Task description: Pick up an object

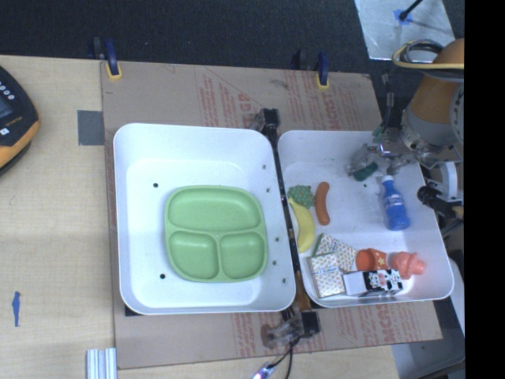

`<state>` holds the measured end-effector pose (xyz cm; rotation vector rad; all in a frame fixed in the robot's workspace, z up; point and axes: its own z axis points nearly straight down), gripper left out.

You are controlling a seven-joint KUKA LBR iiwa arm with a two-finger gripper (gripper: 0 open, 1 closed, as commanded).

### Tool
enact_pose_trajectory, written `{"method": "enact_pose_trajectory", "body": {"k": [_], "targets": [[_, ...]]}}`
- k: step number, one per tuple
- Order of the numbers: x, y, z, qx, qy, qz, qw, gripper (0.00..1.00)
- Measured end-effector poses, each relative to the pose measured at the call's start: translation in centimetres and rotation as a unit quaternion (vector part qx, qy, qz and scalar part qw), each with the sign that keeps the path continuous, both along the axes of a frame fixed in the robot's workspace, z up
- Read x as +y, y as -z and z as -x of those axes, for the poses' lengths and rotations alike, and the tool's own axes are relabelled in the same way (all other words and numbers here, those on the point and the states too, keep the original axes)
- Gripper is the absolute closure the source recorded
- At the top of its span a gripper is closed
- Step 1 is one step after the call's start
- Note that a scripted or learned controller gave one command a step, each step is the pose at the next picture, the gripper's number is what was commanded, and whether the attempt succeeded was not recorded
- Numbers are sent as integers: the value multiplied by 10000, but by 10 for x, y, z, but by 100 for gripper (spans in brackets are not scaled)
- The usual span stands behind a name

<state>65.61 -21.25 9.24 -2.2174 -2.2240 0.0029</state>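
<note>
1. A blue bottle (394,205) with a white cap lies flat in the right bin's (339,144) upper right part, cap end pointing up the view.
2. A red-brown sausage (322,202) lies lengthwise near the bin's left side.
3. A yellow banana (303,224) lies along the left wall, with a green broccoli piece (300,195) touching its upper end.
4. Two patterned square packets (330,264) overlap near the front.
5. A black-and-white carton (376,282) lies on its side by the front wall.
6. An orange toy (369,258) and a pink toy (408,264) sit just behind the carton.
</note>
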Motion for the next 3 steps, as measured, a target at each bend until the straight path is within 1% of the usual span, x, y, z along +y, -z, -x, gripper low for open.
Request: {"method": "enact_pose_trajectory", "body": {"k": [1,2,3], "targets": [[-1,-11,0,7,-12,4,10000,100],[56,-32,-1,6,-15,-1,10000,100],[144,-100,9,-1,-19,-1,10000,100]]}}
